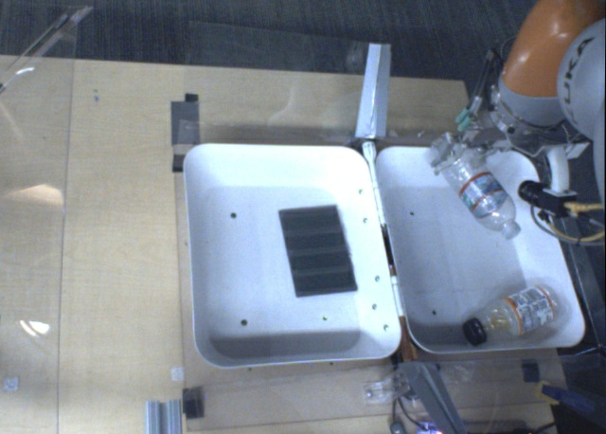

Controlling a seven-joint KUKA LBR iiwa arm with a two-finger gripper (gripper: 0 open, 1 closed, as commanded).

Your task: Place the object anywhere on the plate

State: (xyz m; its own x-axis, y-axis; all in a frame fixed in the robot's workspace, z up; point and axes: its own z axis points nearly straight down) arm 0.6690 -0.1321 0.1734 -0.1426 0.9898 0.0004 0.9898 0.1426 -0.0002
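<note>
We see bright, even light from overhead; the white bins (284, 252) nearly wash out, with soft grey shadow along their near walls. Glare streaks the clear sheet (38, 195) far from the tool. Detail is soft throughout, slightly grainy.

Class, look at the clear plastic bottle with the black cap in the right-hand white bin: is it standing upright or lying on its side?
Lying on its side. The clear plastic bottle with the black cap stretches lengthwise across the right-hand white bin's floor, cap pointing left.
</note>
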